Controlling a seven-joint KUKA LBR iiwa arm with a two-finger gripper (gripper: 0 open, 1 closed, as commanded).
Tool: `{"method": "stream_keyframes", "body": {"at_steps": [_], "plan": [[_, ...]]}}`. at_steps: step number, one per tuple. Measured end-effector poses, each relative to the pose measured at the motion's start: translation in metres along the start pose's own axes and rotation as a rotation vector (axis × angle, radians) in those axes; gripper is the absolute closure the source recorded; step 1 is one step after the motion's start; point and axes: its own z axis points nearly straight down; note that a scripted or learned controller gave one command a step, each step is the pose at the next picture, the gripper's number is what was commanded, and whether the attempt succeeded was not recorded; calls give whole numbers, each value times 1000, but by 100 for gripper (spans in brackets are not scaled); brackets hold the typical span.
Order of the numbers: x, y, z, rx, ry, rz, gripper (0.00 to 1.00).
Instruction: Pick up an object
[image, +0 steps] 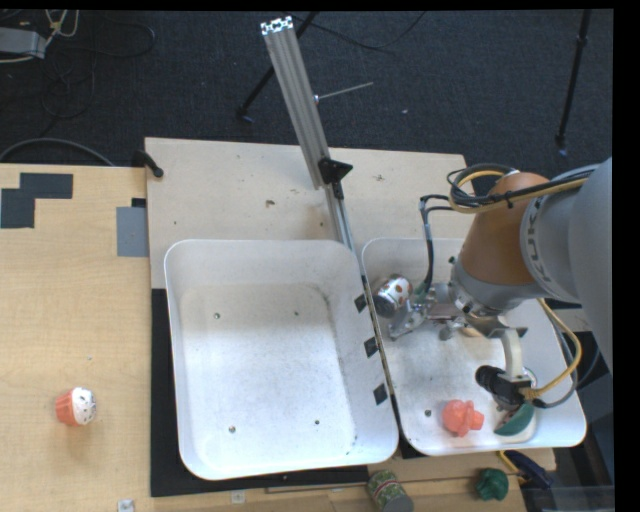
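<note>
From my screen the claw (398, 318) sits low in the right bin (560, 425), near its left wall; its opening I cannot tell. A small ball (393, 291) touches it. The left bin (190, 300) offers free room.

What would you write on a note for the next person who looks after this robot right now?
Gripper: low in the right white bin, near its left wall; whether it is open or shut cannot be told.
Things: a small round silvery-and-red object lies right at the gripper. A coral-pink lumpy object and a dark teal object lie near that bin's front edge. An orange-and-white cupcake-shaped toy sits on the wooden surface to the left of the bins.
Done: no lift visible.
Left: grasp one object and raise it.
</note>
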Motion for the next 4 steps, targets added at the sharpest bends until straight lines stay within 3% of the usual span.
{"method": "stream_keyframes", "body": {"at_steps": [1, 4], "plan": [[-2, -1, -10, 1, 1, 7, 100], [3, 0, -139, -4, 0, -2, 100]]}}
